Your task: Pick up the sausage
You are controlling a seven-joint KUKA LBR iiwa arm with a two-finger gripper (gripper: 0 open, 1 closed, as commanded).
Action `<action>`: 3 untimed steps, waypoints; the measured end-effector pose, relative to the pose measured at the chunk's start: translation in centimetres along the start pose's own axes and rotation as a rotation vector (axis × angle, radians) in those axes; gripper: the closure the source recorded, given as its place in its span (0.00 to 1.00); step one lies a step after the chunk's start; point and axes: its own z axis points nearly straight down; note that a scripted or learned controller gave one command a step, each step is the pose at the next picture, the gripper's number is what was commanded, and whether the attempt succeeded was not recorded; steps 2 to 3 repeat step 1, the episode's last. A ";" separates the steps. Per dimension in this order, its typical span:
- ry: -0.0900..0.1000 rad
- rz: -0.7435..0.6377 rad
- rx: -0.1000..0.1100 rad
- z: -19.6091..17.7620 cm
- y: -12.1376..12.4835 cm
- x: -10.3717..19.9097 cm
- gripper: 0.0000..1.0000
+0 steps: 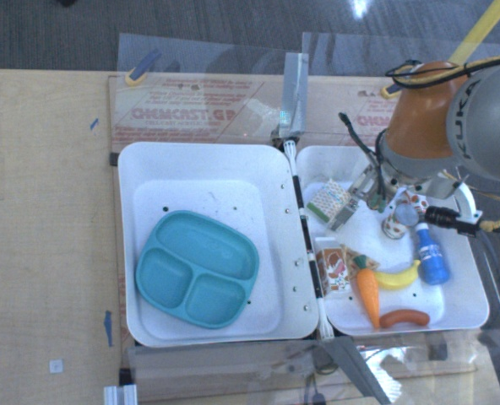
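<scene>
the sausage [404, 318] lies at the right bin's [470, 310] near edge, just beside the carrot [367, 297], while the gripper [357, 202] hangs well apart above a green-white packet [328, 199], its fingers apart, clasping nothing.

Wooden bench [39, 226], glossy grey floor [233, 2]

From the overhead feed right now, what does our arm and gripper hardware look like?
The arm is a rounded grey casing with part of the KUKA lettering along its side, and a wide orange band above the wrist. Black cables loop around that band. Below it, the gripper has slim grey metal fingers.
</scene>
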 end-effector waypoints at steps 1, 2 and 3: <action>-0.005 0.002 -0.004 -1.2 0.1 -0.2 1.00; -0.005 0.002 -0.004 -1.2 0.1 -0.2 1.00; -0.005 0.002 -0.004 -1.2 0.1 -0.2 1.00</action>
